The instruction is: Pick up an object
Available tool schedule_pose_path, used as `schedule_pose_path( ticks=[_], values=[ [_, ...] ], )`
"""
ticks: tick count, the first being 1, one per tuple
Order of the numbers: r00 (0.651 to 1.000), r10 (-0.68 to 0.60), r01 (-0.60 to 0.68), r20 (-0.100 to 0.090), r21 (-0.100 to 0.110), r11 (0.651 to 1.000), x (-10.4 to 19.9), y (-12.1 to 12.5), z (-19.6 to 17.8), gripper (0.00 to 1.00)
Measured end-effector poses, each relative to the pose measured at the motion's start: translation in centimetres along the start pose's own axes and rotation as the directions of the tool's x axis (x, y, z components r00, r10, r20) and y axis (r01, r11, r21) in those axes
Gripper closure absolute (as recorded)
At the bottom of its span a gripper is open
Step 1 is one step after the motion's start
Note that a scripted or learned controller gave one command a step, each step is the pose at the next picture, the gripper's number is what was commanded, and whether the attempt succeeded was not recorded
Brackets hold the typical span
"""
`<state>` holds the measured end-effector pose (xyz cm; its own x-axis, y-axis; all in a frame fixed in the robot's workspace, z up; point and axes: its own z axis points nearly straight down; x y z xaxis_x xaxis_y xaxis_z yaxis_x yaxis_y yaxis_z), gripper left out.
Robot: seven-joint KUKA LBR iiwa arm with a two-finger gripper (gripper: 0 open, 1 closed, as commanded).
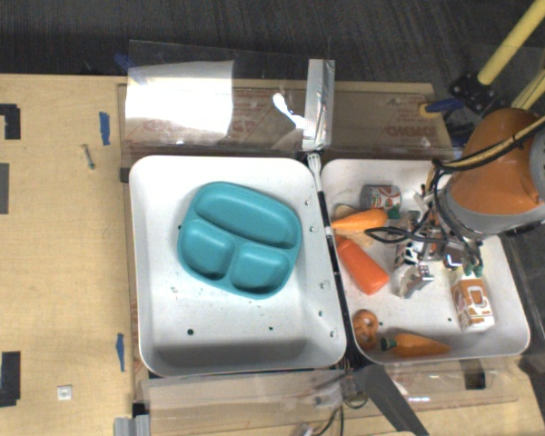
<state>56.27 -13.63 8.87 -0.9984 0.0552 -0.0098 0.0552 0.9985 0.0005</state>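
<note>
the left bin (154, 243) holds a teal divided tray (239, 238), lying flat near the middle and tilted a little across the bin floor, well apart from everything else. nothing reaches toward it.

across the divider, the right bin (509, 334) carries the clutter. at its left side lie two orange pieces, a slimmer carrot-like one (359, 221) and a thicker orange one (361, 264) just below it — the two are close, perhaps touching. behind them, toward the back wall, sits a small grey can-like item (379, 194). along the front edge lie a small brown round thing (364, 322) and another carrot (418, 341), just beside each other. toward the right stands a small orange-and-white carton (472, 302).

the gripper (416, 266) hangs low over the middle of the right bin, below the orange band (495, 175) of the arm, amid dark cabling. it is close to the thick orange piece and to the carton. whether it is spread or closed i cannot tell — the tip is a jumble of metal and wire, and no object is plainly clamped in it.

as i judge it, the pick is not yet done: every object appears to rest on a bin floor. what is left is the grasp itself and the lift.
</note>
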Motion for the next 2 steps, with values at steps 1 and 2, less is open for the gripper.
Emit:
schedule_pose_path(
  ticks=[1,2],
  values=[
    [1.0,-0.003,0.003,0.003,0.001,1.0,0.2,-2.7,0.0,0.0],
    [1.0,-0.027,0.027,-0.001,0.003,1.0,7.6,-5.8,0.0,0.0]
  ],
)
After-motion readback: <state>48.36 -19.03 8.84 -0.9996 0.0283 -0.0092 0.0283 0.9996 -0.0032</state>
